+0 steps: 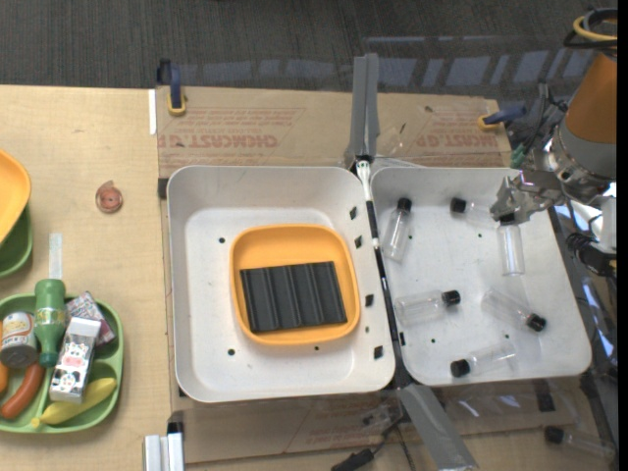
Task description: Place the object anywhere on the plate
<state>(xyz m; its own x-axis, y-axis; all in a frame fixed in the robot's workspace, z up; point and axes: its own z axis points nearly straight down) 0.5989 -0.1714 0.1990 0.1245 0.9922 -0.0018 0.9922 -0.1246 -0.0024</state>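
My fingers hover at 1 o'clock corner of right bin, spread not readable, cannot tell. Nothing gripped. Nearest vial lies just below. Orange plate in left bin: no vial on it. Pick, carry, place all remain.

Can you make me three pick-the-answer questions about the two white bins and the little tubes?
1. Where is the orange plate?
A. left bin
B. right bin
C. on the wooden table

2. What colour are the caps on the clear tubes?
A. red
B. black
C. yellow

3. What lies on the plate?
A. a tube
B. a banana
C. a dark ridged insert

Answers: 1 A, it sits inside the left bin. 2 B, each tube end is black. 3 C, the tubes all lie in the right bin, near the end effector.
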